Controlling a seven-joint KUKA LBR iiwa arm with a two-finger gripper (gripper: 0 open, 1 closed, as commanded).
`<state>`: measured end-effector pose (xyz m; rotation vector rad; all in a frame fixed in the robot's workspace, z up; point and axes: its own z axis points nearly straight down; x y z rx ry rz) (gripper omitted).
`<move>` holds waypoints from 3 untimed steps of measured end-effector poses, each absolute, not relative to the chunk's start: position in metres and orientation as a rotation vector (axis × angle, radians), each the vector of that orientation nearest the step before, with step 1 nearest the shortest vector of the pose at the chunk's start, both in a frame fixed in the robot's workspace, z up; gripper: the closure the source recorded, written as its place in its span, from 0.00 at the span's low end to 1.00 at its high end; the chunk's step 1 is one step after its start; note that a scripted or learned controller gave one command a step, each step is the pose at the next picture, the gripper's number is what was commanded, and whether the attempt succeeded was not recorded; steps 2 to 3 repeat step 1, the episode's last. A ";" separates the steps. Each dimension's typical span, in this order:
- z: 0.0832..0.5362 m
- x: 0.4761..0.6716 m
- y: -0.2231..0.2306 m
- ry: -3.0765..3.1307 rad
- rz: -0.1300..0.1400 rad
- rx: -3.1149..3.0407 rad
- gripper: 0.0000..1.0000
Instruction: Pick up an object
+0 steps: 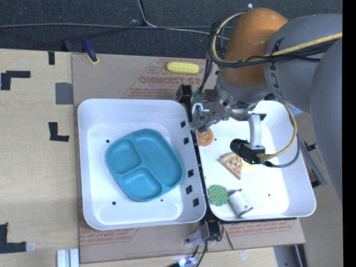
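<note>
A blue plate [144, 164] with three parts lies flat in the left bin [89, 149], far to the left of the gripper [201, 121]. A yellow toy [182, 67], long like a banana, lies on the brown cardboard [111, 77] behind the bins, up and to the left of the gripper. The gripper hangs low at the wall where the two bins meet, on the left edge of the right bin [300, 193]. I cannot tell how the gripper stands, because it is dark and small here. A round orange thing [205, 138] lies right under the gripper, just below it and maybe touching it. A slice of toy pizza [232, 164] lies a little to the right and nearer the front. A green bumpy ball [217, 194] sits close to the front wall, well below the gripper. A small white can [240, 202] with a red stripe lies on its side just beside the ball. The big grey arm [311, 54] with its orange band [253, 40] comes in from the right.
</note>
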<state>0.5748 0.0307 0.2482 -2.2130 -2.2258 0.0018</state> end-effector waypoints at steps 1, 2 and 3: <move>0.247 0.568 0.085 -2.228 0.001 -2.212 1.00; 0.247 0.568 0.085 -2.228 0.001 -2.212 1.00; 0.247 0.568 0.085 -2.228 0.001 -2.212 1.00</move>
